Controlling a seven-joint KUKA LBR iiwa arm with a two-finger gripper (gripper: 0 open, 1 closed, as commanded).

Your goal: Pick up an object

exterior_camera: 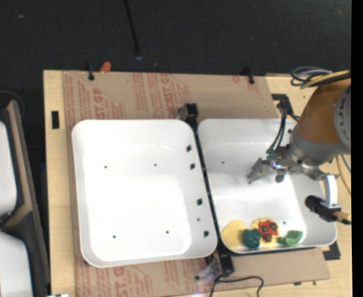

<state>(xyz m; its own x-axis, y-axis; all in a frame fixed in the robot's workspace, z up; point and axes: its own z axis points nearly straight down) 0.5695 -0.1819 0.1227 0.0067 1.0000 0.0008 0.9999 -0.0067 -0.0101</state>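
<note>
Several small objects lie along the near edge of the right bin (243, 141): a pale yellow disc (233, 232), a teal lump (251, 239), a red and orange piece (267, 228) and a green piece (291, 236). My gripper (267, 172) hangs over the middle of the right bin, well behind those objects. Its two fingers are spread apart and there is nothing between them.
The left bin (82, 166) sits beside the right one, with a black divider with clips (199, 178) between them. The arm's grey wrist and orange band (321, 119) reach in from the right. Cardboard lies under both bins.
</note>
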